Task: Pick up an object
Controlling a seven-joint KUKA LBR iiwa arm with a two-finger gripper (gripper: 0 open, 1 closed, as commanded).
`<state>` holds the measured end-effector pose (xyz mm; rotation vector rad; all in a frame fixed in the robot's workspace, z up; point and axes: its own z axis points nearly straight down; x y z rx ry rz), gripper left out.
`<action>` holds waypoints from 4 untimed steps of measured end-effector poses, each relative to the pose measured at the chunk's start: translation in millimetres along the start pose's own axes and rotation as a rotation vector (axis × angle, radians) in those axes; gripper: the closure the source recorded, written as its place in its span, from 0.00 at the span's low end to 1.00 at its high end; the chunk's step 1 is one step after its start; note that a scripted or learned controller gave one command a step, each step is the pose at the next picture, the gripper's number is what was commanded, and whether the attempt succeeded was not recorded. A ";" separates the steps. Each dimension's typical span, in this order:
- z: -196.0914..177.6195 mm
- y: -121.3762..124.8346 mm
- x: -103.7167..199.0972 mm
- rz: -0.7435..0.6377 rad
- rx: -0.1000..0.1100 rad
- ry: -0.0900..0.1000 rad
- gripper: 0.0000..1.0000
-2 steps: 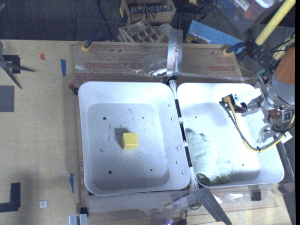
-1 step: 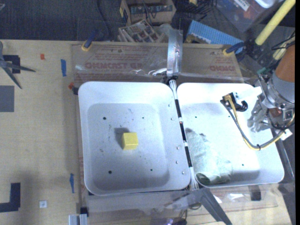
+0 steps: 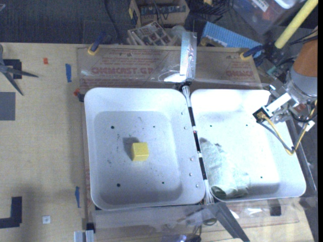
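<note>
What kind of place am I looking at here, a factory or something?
More likely a robotics lab than a factory: a robot arm reaches over two white bins, one holding a small yellow block, with loose cables and cluttered boxes behind the bench.

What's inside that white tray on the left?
Inside the left shallow white bin sits one small yellow cube, near the middle of the speckled floor, casting a small shadow. Whatever lies directly beneath the cube is covered.

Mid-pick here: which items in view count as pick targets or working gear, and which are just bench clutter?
Job:
- yellow block in left bin
- rolled grey cloth in right bin
- gripper above the right bin's far right side

Clutter:
- blue tape marks on the bench
- yellow clamps at the back
</note>
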<state>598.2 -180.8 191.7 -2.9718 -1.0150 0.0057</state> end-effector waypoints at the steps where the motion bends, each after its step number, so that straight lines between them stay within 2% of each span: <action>1: -1.0 -20.8 10.1 -0.089 0.005 -0.001 1.00; 2: 4.2 -5.0 26.8 -0.610 -0.001 0.001 1.00; 3: -6.6 32.7 52.6 -0.143 -0.001 0.001 1.00; 4: 9.3 33.7 6.0 -0.534 0.003 0.000 1.00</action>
